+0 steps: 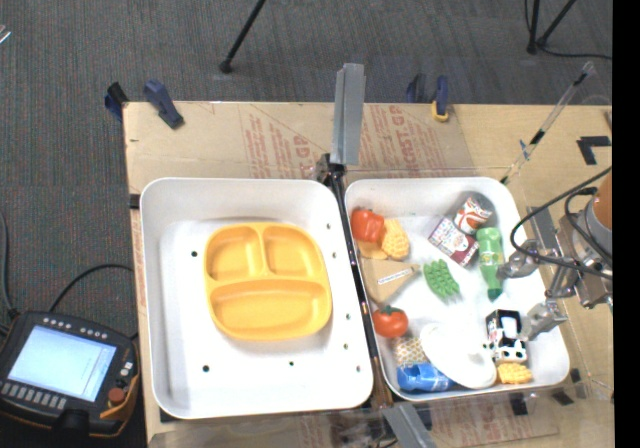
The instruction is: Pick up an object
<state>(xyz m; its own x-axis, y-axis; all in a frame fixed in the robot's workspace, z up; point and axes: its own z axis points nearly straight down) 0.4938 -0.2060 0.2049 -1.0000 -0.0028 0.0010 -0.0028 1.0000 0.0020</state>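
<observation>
My gripper hangs open over the right edge of the right bin, with nothing between its fingers. A green bottle lies just left of the upper finger. Below the lower finger stands a black-and-white carton. The bin also holds a red pepper, a corn cob, a green leafy piece, a tomato, a small box, a can, a white plate, a blue item and a waffle.
The left bin holds a yellow divided tray. A grey post rises behind the seam between the bins. A teach pendant sits at the lower left. Cables loop beside the arm at the right.
</observation>
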